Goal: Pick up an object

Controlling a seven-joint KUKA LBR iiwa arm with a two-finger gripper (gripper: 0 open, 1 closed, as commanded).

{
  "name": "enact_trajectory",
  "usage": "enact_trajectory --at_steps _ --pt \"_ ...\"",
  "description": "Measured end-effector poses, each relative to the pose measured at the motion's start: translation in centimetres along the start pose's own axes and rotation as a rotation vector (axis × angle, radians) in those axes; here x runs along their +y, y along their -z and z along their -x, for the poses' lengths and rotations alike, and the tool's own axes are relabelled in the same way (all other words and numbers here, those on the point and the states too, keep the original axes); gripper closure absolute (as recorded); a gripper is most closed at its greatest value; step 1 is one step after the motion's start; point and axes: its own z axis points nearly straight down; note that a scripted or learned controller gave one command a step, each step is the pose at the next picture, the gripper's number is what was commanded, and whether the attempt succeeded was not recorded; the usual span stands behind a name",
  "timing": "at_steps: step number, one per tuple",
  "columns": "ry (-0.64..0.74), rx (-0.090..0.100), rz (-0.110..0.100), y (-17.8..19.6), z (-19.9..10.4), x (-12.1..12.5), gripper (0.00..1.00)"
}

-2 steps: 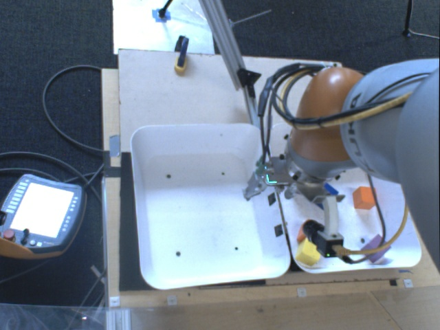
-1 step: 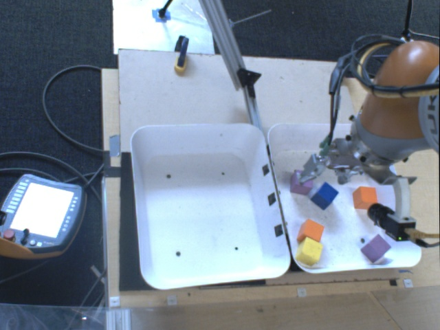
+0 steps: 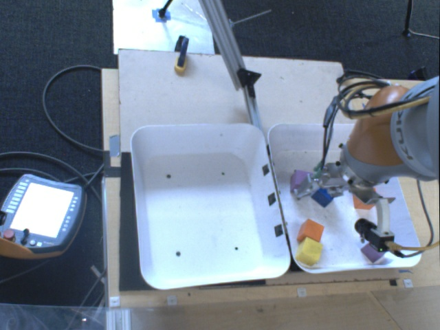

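Blue, small and hard-edged, the plastic cube (image 3: 322, 198) lay in the right-hand shallow white bin (image 3: 289, 143), directly under my gripper (image 3: 317, 184). I judged it light, stiff and a little slick, best pinched across two flat opposite faces, not the corners. Whether my jaws stood apart or together I could not tell; the wrist hid them. A purple block (image 3: 298, 181) sat just beside the cube, close enough to crowd a finger. Around them lay an orange cube (image 3: 311, 229), a yellow cube (image 3: 309, 251) touching it, and another purple block (image 3: 373, 254) near the front rim. The left-hand white bin (image 3: 206, 205) held no blocks.
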Motion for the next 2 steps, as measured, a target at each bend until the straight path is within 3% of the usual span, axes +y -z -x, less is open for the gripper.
enact_trajectory --at_steps 1,2 --pt "-0.003 -0.001 -0.001 -0.2 0.1 0.0 0.0" --pt "0.002 0.001 0.016 -0.9 -0.3 4.0 0.0"
